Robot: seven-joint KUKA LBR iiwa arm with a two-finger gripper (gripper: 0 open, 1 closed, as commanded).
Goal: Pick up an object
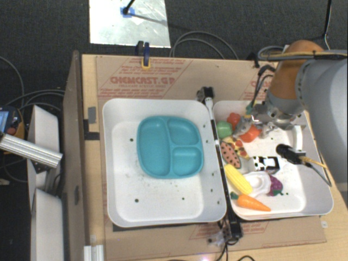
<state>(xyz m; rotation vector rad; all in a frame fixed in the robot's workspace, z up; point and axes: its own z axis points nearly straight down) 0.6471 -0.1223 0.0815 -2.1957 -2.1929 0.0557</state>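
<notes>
My gripper [251, 125] reaches down into the back of the right bin [315, 200], among several toy foods. A red-orange piece [249, 135] lies right at its tip, and another red piece [234, 118] sits just to the left. A green apple [223, 129] rests against the bin's left wall. In front of these lie a spotted slice [231, 153], a yellow corn cob [237, 179], an orange carrot [253, 203], purple grapes [276, 185], a white cup [259, 182] and a black-and-white block [265, 163].
The left bin [122, 200] holds a teal divided plate [169, 147]. A ridge [216, 151] separates the two bins. The grey arm [321, 91] fills the upper right. Cables trail behind the bench.
</notes>
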